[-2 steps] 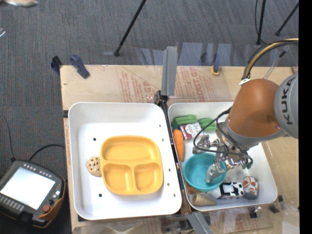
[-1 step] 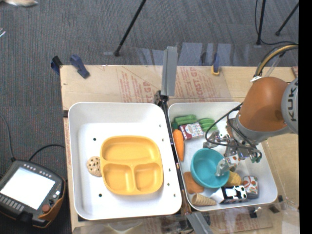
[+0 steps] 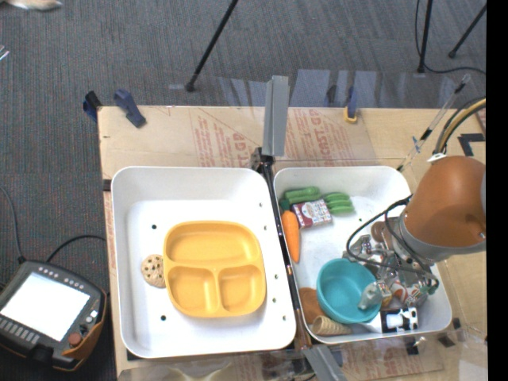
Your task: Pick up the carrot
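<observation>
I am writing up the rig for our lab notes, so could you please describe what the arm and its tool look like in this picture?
The arm shows a wide, rounded orange band above a grey wrist section. Below the wrist sits the tool, a cluttered assembly of dark metal parts looped with thin black cables. Its details are too small and tangled to make out.
</observation>
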`<state>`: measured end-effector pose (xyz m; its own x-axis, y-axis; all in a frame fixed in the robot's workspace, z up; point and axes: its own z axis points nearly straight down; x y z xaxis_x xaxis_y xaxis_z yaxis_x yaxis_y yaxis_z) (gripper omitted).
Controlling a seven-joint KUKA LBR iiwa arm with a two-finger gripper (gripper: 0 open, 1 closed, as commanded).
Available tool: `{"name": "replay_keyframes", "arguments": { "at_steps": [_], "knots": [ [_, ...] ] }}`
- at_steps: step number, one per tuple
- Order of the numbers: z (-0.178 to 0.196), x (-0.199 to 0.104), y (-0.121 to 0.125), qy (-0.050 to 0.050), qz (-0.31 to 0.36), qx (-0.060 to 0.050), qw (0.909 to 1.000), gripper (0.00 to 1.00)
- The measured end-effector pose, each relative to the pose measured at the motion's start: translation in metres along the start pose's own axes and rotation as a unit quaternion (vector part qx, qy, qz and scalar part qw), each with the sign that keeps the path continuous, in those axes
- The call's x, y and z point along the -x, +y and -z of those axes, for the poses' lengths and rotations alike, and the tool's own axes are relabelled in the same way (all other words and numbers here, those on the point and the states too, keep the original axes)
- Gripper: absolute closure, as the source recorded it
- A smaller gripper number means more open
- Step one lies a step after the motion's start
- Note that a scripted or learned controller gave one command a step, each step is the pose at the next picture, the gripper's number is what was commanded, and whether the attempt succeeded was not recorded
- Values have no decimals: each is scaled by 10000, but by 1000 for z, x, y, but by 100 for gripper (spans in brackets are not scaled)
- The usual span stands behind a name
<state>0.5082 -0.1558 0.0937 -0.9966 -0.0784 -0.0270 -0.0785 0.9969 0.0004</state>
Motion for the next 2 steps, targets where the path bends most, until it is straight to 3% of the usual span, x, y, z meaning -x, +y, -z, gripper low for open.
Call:
{"name": "replay_keyframes", "arguments": {
  "at_steps": [1, 2],
  "knots": [
    [-1, -21, -53, 56, 175, -10, 9998, 0],
    [93, 59, -60, 73, 110, -15, 9999, 0]
  ]
}}
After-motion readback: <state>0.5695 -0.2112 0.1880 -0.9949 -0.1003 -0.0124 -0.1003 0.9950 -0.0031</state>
